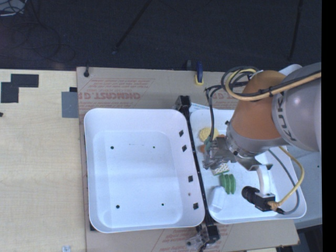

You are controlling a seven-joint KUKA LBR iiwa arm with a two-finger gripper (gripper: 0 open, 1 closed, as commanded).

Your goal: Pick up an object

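Observation:
My gripper is low in the right bin, near its left wall, under the grey arm with the orange band. A yellow object lies just behind it, partly hidden by the wrist. A small white piece with dark dots lies right at the gripper's front side. A green object lies in front of that, and a white object sits near the bin's front left corner. The arm hides how the gripper's tips meet these things.
The left bin sits beside the right one, with a black divider rail between them. Both rest on a brown cardboard sheet on the pale bench. Grey and black patches lie at the far left.

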